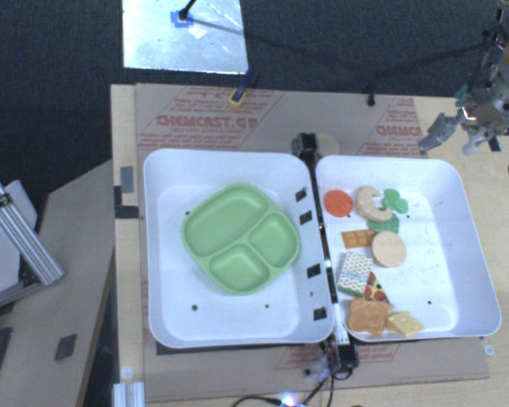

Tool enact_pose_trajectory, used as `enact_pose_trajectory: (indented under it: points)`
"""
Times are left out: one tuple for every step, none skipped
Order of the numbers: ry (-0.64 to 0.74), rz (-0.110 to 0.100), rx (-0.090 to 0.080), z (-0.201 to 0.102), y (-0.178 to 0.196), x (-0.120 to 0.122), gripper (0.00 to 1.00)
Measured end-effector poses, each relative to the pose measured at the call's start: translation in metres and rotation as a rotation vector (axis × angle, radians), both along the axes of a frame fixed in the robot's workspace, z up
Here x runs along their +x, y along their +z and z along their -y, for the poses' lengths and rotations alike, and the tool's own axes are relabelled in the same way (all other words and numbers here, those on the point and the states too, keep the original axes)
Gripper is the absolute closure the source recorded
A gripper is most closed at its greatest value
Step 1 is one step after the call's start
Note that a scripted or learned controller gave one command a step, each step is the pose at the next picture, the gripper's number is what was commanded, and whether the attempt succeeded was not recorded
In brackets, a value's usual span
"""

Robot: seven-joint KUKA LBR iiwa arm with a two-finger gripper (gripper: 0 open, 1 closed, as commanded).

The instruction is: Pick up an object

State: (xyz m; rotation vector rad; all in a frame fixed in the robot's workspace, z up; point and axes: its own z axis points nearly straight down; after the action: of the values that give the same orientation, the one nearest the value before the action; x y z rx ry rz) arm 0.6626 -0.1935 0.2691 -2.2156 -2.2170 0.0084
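The right bin [467, 227] holds several toy food pieces: a red disc [338, 202], a tan curved piece [371, 202], a green piece [394, 203], an orange cracker [357, 238], a beige round slice [388, 249], a patterned square [355, 272], a pizza slice [375, 292], an orange chunk [367, 315] and a yellow wedge [404, 322]. My gripper [456, 136] hangs above the bench beyond the right bin's far right corner, open, with nothing between its fingers.
The left bin [165, 303] holds a green divided plate [241, 237]. A shiny metal sheet [185, 24] lies at the back left. A cardboard sheet [212, 117] lies under both bins.
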Motion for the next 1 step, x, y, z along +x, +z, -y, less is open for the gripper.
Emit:
enact_pose_trajectory:
  points:
    - [0.003, 0.011, -0.002, -0.0010, 0.0083, 0.0015, 0.00]
